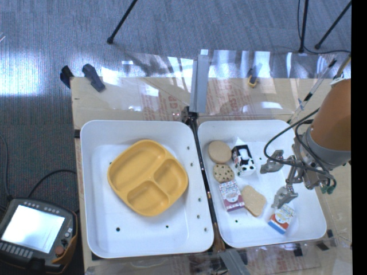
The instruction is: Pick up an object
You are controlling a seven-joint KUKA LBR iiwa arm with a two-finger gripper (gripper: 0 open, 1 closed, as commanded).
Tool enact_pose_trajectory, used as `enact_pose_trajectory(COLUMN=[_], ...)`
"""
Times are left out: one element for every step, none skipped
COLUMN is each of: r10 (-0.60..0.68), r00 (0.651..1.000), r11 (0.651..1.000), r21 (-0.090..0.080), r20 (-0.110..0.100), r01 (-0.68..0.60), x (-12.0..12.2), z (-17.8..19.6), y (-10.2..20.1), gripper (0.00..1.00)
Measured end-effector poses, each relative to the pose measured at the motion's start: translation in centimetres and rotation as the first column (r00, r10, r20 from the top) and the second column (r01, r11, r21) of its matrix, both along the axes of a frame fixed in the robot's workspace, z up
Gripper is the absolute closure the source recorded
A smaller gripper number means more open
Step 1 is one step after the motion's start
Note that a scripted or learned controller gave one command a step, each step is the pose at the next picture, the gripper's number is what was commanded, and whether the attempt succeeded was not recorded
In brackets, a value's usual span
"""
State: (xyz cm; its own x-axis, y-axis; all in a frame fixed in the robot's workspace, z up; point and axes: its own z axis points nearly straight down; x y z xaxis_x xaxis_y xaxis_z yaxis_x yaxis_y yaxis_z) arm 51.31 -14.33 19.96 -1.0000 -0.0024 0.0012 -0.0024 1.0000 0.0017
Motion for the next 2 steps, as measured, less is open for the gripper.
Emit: enact_pose_trajectory(r10=[0.109,0.115], r00=[0.994,0.993], r11=[0.994,0.993], r21=[-0.002,-0.002], r20=[0.013,0.011], r01=[-0.109,-0.115], x=[7.01,7.03], z=[-10.78,-9.79], y=[2.67,2.97], gripper=[0.00,1.00])
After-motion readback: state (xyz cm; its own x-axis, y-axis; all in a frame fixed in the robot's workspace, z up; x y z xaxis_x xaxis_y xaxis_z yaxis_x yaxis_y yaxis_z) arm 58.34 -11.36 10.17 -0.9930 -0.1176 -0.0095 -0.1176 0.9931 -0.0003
